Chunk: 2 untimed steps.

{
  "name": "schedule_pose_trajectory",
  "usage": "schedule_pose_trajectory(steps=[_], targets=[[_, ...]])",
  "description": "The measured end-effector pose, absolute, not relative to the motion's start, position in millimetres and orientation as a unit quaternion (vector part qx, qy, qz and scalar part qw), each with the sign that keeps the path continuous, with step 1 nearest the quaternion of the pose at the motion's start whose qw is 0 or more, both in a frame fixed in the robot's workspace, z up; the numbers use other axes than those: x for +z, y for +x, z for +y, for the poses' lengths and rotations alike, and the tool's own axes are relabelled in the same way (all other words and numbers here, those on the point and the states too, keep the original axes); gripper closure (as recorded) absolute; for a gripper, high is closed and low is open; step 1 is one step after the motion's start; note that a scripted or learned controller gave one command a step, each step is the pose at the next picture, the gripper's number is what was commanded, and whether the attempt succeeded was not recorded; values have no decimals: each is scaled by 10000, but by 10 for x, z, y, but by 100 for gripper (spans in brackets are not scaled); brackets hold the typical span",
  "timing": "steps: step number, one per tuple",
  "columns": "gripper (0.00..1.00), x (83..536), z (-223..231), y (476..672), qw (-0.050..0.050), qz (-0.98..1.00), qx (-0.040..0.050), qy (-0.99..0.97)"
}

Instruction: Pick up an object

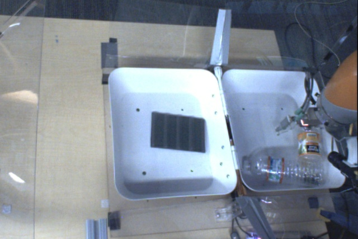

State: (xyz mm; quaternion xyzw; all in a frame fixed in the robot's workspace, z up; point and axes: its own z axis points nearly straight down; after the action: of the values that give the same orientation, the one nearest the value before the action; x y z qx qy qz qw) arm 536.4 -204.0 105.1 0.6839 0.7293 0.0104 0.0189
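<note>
- Approach step: the grey two-finger gripper (292,122) hovers inside the right white bin (251,92); how far its fingers are parted cannot be told.
- A clear plastic bottle (279,168) lies along that bin's front edge, a small orange-capped bottle (309,143) just beside it.
- Next, judging by this, a descent onto one bottle.

Two white bins (168,78); one dark pad (178,132); one clear bottle (279,168); one small bottle (309,143).

White bins (168,78), black ribbed mat (178,132)
</note>
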Motion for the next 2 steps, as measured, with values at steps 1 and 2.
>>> schedule_pose_trajectory(steps=[1, 2], targets=[[0, 1045, -2032, 5276, 330, 7427, 168, 6686], [0, 1005, -2040, 5305, 270, 7633, 127, 6453]])
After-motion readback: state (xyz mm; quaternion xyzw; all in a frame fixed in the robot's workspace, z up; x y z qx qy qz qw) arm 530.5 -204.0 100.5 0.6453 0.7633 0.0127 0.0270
